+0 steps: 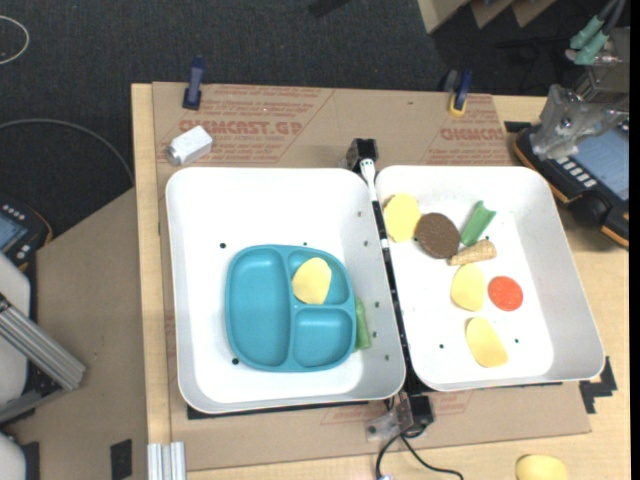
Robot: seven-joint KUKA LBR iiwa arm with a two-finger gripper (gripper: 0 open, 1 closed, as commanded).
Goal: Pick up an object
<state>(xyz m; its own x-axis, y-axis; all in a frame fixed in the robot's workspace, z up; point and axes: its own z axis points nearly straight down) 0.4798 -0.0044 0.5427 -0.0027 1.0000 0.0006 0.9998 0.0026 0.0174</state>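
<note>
Since nothing is lifted yet, the pick looks wholly undone: toy foods lie in the right bin (560, 268), centre right, like the red disc (505, 294); the jaws' state I cannot tell.

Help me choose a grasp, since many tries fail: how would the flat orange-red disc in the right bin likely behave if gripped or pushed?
The orange-red disc looks thin and flat against the right bin floor, so fingers would probably struggle to get under its edge. It likely slides rather than rolls if pushed. It looks small and probably light, and the yellow piece close beside it may get nudged.
</note>
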